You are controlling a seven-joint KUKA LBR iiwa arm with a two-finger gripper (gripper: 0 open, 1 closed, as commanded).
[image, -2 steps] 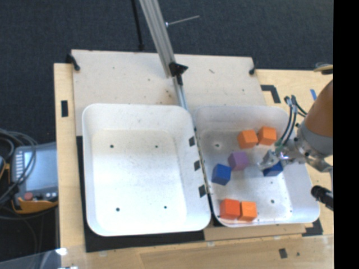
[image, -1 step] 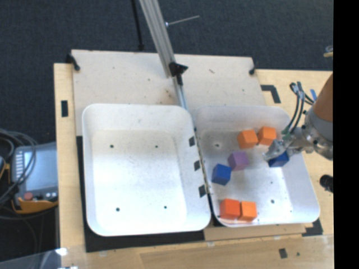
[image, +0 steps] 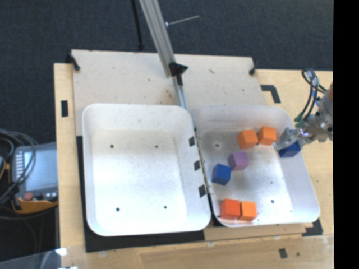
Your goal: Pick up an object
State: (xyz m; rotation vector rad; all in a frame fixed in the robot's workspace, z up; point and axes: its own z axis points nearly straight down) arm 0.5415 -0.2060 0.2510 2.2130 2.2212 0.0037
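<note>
My gripper [image: 288, 141] reaches in from the right, above the right rim of the right bin [image: 305, 179]. A small blue block [image: 289, 149] sits between its fingertips, and the gripper is shut on it. In that bin lie two orange cubes [image: 247, 138] [image: 267, 135] near the back. A purple cube [image: 239, 160] and a blue cube [image: 221, 174] sit in the middle. Two more orange cubes [image: 229, 208] [image: 248, 210] rest side by side at the front wall.
The left bin [image: 90, 150] stands beside the right one, with clips along the shared wall. A slanted metal post [image: 160, 32] rises from behind the bins. A control pendant [image: 33, 172] with cables lies off the bench at far left.
</note>
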